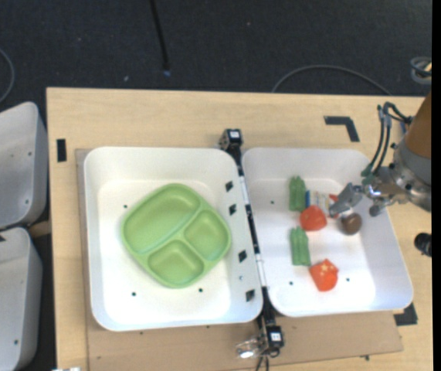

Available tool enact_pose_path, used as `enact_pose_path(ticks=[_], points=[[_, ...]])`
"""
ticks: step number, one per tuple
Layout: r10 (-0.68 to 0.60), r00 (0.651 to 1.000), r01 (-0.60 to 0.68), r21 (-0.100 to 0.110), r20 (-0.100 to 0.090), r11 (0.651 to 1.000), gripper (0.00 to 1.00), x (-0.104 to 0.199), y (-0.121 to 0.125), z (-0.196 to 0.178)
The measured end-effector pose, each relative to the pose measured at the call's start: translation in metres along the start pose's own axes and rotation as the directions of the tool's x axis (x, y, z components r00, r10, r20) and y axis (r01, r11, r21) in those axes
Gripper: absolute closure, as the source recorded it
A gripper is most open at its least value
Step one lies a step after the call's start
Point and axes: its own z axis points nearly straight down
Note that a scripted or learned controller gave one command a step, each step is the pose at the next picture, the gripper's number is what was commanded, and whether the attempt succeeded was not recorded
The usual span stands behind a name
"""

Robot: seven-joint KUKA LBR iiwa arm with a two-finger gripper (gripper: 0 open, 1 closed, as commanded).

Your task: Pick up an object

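Observation:
The right bin (pixel 374 284) holds several small items. An upright green piece (pixel 296 193) stands near its top, and a second green piece (pixel 300 246) lies lower down. A round red item (pixel 313 219) sits between them, and another red item (pixel 324 275) lies toward the bin's front. A small brown round thing (pixel 350 223) rests right of the upper red item. My gripper (pixel 355 207) hangs low over the bin's right part, just above and beside the brown thing. The arm comes in from the right edge.
In the left bin (pixel 104 292) lies a light green divided plate (pixel 176 234). A ridge with black clips (pixel 245 230) separates the two bins. The wooden bench (pixel 166 114) surrounds them, with black cables on the dark floor behind it.

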Motion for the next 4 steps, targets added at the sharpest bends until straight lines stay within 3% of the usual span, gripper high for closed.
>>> enact_pose_path(ticks=[2, 3, 4], points=[[0.006, 1.000, -0.006, 0.002, -0.001, 1.000, 0.00, 0.012, -0.008, 0.092], [0.008, 1.000, -0.008, -0.003, 0.000, 1.000, 0.00, 0.011, -0.006, 0.118], [0.013, 1.000, -0.013, -0.012, 0.001, 1.000, 1.00, 0.010, -0.004, 0.105]])
